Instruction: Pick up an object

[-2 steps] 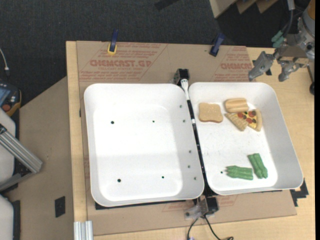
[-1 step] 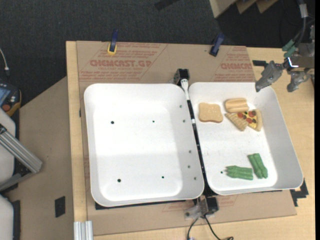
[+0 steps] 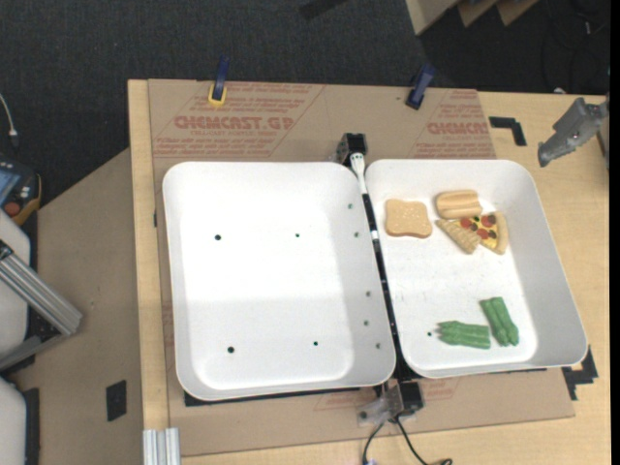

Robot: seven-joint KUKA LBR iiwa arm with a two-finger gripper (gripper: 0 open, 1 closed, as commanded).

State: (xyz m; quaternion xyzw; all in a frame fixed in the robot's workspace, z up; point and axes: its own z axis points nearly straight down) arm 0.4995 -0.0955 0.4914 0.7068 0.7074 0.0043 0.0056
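Note:
The right bin (image 3: 542, 260) holds several toy foods. A tan bread slice (image 3: 408, 219) lies near its back left, with a hot dog bun (image 3: 457, 203) and a pizza slice (image 3: 477, 232) just to the right of it. Two green pea pods (image 3: 465, 334) (image 3: 500, 321) lie near the front right. My gripper (image 3: 573, 131) hangs at the far right, above the bench and outside the right bin's back right corner, well away from all the food. Nothing is seen in it.
The left bin (image 3: 194, 289) sits beside the right one, with a black hinge strip (image 3: 373, 250) between them. Two clamps (image 3: 219, 87) (image 3: 420, 87) grip the cardboard sheet's back edge. A cable (image 3: 387, 424) runs off the front.

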